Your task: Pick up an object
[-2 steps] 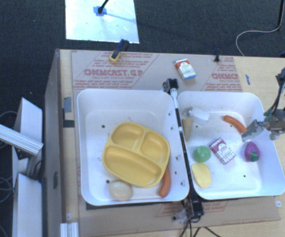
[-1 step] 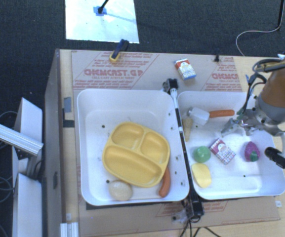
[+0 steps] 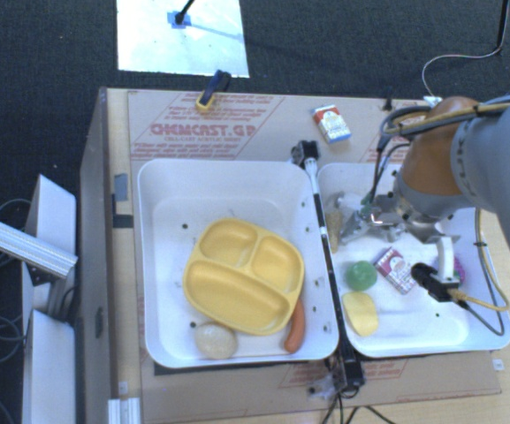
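Green ball (image 3: 361,275) sits mid right bin (image 3: 414,338), just beside the yellow block (image 3: 360,313) and the red-and-white carton (image 3: 395,269); likeliest target near the gripper (image 3: 353,224). Gripper hangs low at that bin's upper-left, near the divider wall, with nothing visibly between its prongs, but can't tell if they're spread or closed. Risks as I see them: ball rolls off a pinch, crowded neighbours get nudged or double-grabbed, a prong clips the bin wall. Left bin (image 3: 162,237) with the yellow tray (image 3: 244,275), carrot (image 3: 296,327) and potato (image 3: 215,340) lies well apart
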`<act>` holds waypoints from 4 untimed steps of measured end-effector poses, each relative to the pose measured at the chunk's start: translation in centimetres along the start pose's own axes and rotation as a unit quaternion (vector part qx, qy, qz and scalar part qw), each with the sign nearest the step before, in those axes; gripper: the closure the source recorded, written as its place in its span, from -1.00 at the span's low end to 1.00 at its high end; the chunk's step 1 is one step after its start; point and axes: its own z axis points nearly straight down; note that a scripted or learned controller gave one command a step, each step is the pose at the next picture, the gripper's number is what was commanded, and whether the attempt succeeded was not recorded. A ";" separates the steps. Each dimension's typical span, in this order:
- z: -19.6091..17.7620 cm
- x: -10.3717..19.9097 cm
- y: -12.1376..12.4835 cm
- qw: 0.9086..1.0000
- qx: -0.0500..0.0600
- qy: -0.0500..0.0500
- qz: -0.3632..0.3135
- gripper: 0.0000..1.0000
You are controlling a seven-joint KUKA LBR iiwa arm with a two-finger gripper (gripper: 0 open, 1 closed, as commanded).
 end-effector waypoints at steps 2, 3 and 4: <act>0.0 -1.8 -7.1 1.000 0.001 0.000 0.001 -1.00; -1.0 -1.8 -7.0 1.000 0.000 0.000 0.000 1.00; -10.1 5.5 -2.7 1.000 -0.001 0.001 -0.001 1.00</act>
